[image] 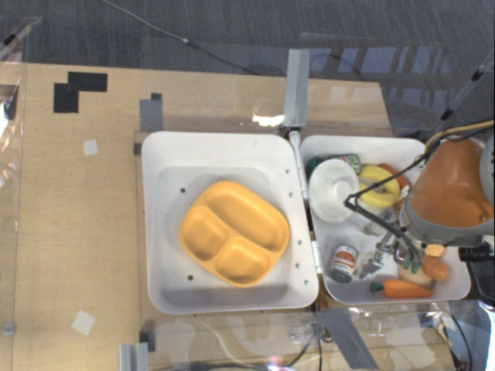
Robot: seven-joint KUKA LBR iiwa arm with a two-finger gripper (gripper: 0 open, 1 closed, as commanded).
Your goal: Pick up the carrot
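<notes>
The carrot, orange with a green stub at its left end, lies flat along the front wall of the right bin, near that bin's front right corner. My gripper hangs low over the right bin, just above and slightly left of the carrot. Nothing shows held in it. The arm's orange band covers the bin's right side and hides what lies under it.
Left of the gripper stands a small tin can. A white bowl and a yellow fruit sit at the back of the right bin. A small orange-red item lies above the carrot. The left bin holds a yellow divided plate.
</notes>
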